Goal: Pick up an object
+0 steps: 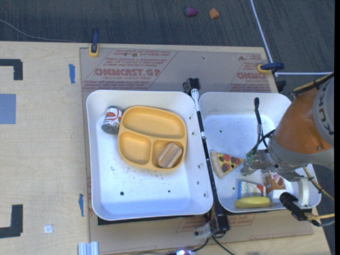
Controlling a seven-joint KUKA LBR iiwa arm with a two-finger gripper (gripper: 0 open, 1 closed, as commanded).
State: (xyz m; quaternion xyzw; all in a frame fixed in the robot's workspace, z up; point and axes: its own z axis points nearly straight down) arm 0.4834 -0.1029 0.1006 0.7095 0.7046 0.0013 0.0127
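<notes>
In the left bin (101, 195), the yellow divided plate (151, 137) takes up the upper middle, with a can (111, 120) touching its left edge and a tan bread piece (170, 154) in its lower right compartment, so the open floor lies along the lower part and the left side. In the right bin (223, 108), the upper left floor is bare, while the pizza slice (226, 162), a small carton (249, 188) and a banana (253, 201) crowd the lower part, where the arm (305, 129) and its claw (254, 163) cover the right side. Between the bins, a black clamp bar (199, 126) runs along the shared rims.
</notes>
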